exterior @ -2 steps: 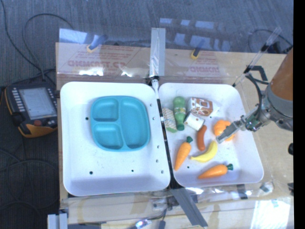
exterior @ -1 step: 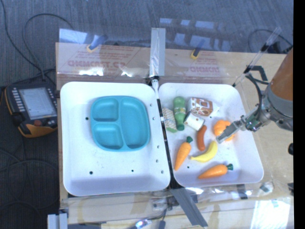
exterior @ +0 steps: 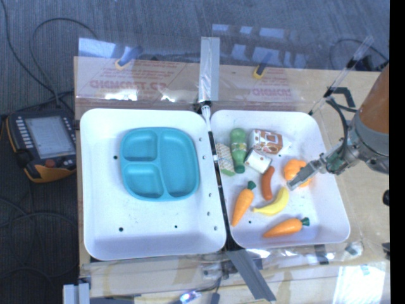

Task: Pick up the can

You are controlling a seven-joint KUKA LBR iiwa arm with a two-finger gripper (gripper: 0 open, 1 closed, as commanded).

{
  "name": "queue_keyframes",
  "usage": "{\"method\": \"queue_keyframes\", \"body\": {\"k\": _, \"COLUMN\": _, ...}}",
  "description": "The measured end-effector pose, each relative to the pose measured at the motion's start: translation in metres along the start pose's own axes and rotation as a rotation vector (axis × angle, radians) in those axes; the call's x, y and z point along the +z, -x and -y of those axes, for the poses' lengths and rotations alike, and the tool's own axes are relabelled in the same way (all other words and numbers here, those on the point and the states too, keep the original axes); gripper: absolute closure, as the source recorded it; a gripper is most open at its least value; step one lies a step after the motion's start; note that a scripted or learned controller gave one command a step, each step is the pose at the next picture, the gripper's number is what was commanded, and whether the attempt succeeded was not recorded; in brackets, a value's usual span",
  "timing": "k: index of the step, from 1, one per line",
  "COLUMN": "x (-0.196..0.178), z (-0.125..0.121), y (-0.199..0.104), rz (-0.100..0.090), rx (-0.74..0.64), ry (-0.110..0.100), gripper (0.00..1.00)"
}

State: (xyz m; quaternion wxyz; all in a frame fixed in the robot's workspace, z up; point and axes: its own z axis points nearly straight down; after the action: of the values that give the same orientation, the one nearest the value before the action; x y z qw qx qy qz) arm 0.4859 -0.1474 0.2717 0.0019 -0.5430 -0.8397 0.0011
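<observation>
Nearest the camera: a carrot (exterior: 286,227) lying flat at the near edge of the right bin (exterior: 329,223), w/ a banana (exterior: 273,202) and a second carrot (exterior: 241,205) just beyond it toward the middle. Toys look dumped in loosely — nothing stacked, most lying on their sides, prob so each can be reached from above.

The gripper (exterior: 299,177) sits low over the right side of that bin, arm reaching in from the right, its tip at or touching an orange fruit (exterior: 293,169). Can't tell if the jaws are spread or pressed together — tip too small and blurred.

The can: best guess is the small white-and-red piece (exterior: 258,161) lying tilted mid-bin, between a green bottle (exterior: 238,147) on its left and a sausage (exterior: 268,181) on its near side, w/ a brown-and-white carton (exterior: 266,142) touching its far side. It's left of the gripper, apart from it, so the tool looks off target.

Left bin (exterior: 101,227) holds a blue divided plate (exterior: 157,163) — prob a drop spot.
</observation>
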Motion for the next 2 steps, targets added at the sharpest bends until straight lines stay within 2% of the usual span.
{"method": "queue_keyframes", "body": {"k": 1, "x": -0.132, "z": -0.043, "y": -0.093, "rz": 0.004, "rx": 0.521, "ry": -0.001, "gripper": 0.00}}
{"method": "queue_keyframes", "body": {"k": 2, "x": -0.080, "z": -0.060, "y": -0.133, "rz": 0.002, "rx": -0.134, "ry": -0.001, "gripper": 0.00}}
